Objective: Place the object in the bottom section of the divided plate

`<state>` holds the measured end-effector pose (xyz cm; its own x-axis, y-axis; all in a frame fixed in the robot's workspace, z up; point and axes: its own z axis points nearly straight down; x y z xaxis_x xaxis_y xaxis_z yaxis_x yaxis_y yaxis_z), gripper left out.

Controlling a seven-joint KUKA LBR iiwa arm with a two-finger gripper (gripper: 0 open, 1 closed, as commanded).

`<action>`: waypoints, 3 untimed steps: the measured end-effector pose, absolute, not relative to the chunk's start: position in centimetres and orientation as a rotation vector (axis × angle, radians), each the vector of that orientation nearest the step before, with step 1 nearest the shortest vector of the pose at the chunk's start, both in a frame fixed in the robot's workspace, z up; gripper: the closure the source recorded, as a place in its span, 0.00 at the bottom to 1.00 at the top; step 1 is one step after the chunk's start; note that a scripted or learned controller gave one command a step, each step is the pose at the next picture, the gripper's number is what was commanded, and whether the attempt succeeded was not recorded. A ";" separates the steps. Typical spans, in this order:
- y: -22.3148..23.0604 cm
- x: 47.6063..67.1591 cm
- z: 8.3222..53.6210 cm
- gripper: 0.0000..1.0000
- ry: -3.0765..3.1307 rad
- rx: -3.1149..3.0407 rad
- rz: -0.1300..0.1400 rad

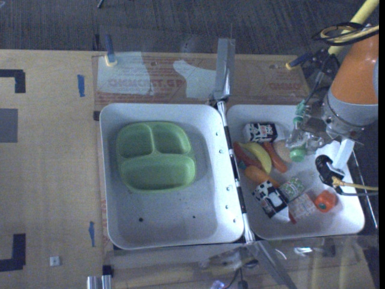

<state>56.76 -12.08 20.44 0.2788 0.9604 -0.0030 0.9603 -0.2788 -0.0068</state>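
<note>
Gripper (299,142) is seen at the right of the frame, lowered over the upper part of the right bin (352,221); whether anything is held cannot be told, since the wrist and its fittings hide the tip. It hangs from the arm (355,83), which enters from the upper right, grey with an orange band.

Two white bins are set side by side across the middle of the frame, presumably so that things can be carried from one into the other. In the left bin (168,221) a green divided plate (156,155) lies flat in the upper half. Its two small sections are toward the top of the frame and its one wide section toward the bottom, so the bottom section faces the lower edge. Nothing is seen lying in it.

The right bin is crowded with small toy foods and cartons: a banana (260,155), an orange piece (255,173), two black-and-white cartons (260,131) and (269,198), a green-labelled packet (293,187), and an orange cup (325,201).

Which of these is the task's object cannot be told. The nearest things to the tip are a small green piece (297,155) and a pale one beside it; their shape is too blurred for a long axis to be judged. The banana's long axis runs from upper left to lower right.
</note>
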 end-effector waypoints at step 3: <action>-10.9 49.6 13.1 1.00 -1.692 -2.657 -0.016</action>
